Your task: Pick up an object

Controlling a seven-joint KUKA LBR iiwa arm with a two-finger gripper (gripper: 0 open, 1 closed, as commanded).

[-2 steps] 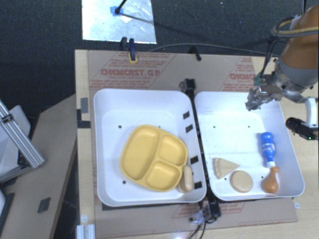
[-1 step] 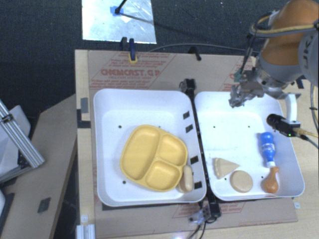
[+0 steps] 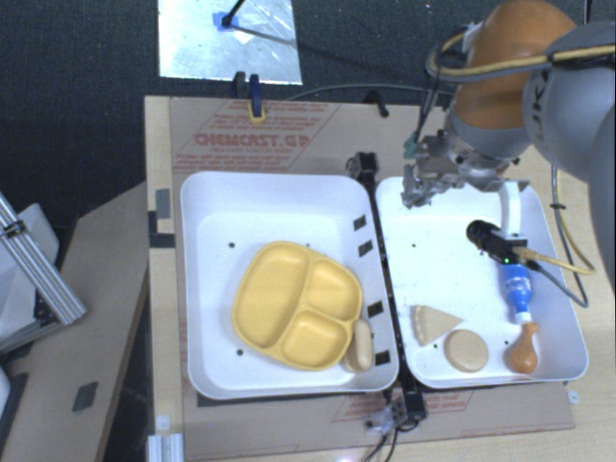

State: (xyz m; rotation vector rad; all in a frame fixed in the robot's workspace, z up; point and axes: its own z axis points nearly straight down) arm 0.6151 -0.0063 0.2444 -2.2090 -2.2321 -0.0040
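The end effector (image 3: pixel 421 189) is hovering up and to the right of the tray (image 3: pixel 289 301), over the far left corner of the right bin (image 3: pixel 433 258). Its tip is looking like a small grey blur, so whether it is clenched or released cannot be told. The arm (image 3: pixel 568 94) above it is being cut off by the frame edge.

The yellow tray is lying in the left bin (image 3: pixel 250 210), its three compartments facing up. A beige roll (image 3: pixel 360 345) is resting against the tray's near right corner, partly tucked under its rim.

The other objects are all sitting to the right of the tray, in the right bin. A cream wedge (image 3: pixel 433 322) is lying closest to the tray. A round tan disc (image 3: pixel 467 350) is lying just beyond the wedge, nearly touching it. Farther right, a brown pear-shaped piece (image 3: pixel 523 349) is standing too small to identify. Above it a blue bottle (image 3: pixel 517 292) is lying, its far end being covered by robot hardware.
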